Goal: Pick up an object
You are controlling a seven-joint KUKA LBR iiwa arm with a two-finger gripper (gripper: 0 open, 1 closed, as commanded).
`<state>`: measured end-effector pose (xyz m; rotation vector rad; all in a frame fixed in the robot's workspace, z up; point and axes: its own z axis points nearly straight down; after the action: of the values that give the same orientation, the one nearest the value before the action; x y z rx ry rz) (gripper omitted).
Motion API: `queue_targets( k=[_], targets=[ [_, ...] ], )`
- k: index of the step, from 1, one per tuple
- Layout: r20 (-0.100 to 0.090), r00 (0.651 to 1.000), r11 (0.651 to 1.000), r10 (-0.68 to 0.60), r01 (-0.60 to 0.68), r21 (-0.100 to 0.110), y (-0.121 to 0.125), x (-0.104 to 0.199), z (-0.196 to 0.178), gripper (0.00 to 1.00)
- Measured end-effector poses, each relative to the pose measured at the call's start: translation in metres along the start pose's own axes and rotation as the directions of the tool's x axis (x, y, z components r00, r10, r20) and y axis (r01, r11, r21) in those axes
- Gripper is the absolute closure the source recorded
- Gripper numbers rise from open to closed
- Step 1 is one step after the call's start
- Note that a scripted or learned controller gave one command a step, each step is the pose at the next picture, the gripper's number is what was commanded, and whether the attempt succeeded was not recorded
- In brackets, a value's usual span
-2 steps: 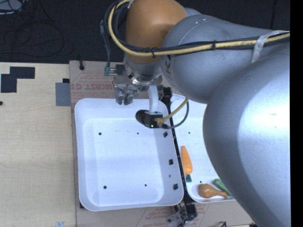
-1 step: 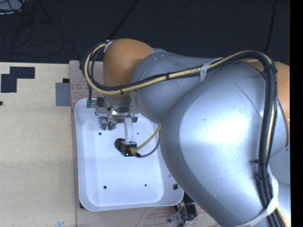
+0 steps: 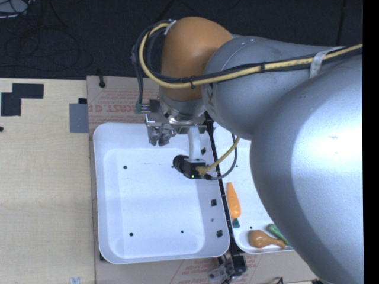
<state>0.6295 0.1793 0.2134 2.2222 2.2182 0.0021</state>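
the carrot [image 3: 234, 201] looks like the easiest pick here. it's lying lengthwise in the right bin [image 3: 249, 250], just beside the divide between the two bins. a bit nearer the camera, a tan piece [image 3: 263, 238] and a green piece [image 3: 276, 231] are sat close together, maybe touching, hard to tell. much of that bin is hidden by the arm [image 3: 296, 129].

the gripper [image 3: 159, 136] is placed over the far edge of the left bin [image 3: 154, 218], well apart from all three things, and nothing can be seen held in it. whether it's open or closed can't be made out from this angle.

so the step in hand is judged to be the approach, with the grasp not yet started. to do it well, the gripper should be carried across the divide high enough to clear the bin walls. it should be lined up so the carrot gets squeezed across its narrow width, not end to end, and brought down near the thick middle rather than the tip. since the carrot is so close to the wall, room on that side should be checked first. the tan/green pair is probably better left alone, as both could get nudged at once.
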Motion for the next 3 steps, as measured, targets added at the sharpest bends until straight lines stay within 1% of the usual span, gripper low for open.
queue_targets(
  k=[1,2,3],
  targets=[
    [0.002,1.0,1.0,-0.003,0.003,0.008,0.0,0.0,-0.004,1.0],
    [0.003,1.0,1.0,-0.004,0.004,0.012,0.0,0.0,-0.013,1.0],
    [-0.002,1.0,1.0,-0.006,0.006,0.002,0.015,0.05,-0.029,1.0]
  ],
)
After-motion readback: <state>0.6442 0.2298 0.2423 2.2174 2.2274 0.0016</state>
